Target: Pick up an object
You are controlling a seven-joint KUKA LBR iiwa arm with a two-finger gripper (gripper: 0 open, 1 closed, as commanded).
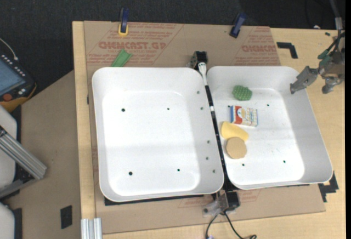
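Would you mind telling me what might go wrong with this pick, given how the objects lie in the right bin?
The yellow wedge and tan round disc touch, so a grasp may nudge both. They lie close to the right white bin's inner wall, which could block a finger. The claw sits at the far rim, well away from them.

Grey metal gripper (pixel 316 82) with a green-tinted fitting above.

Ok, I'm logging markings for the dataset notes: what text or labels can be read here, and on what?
"CHEMCAST GP", red print, partly faded, on the brown board behind the left bin.
More red print on the board behind the right bin: too faint to read.
Small carton in the right bin: red and blue print, too small to read.
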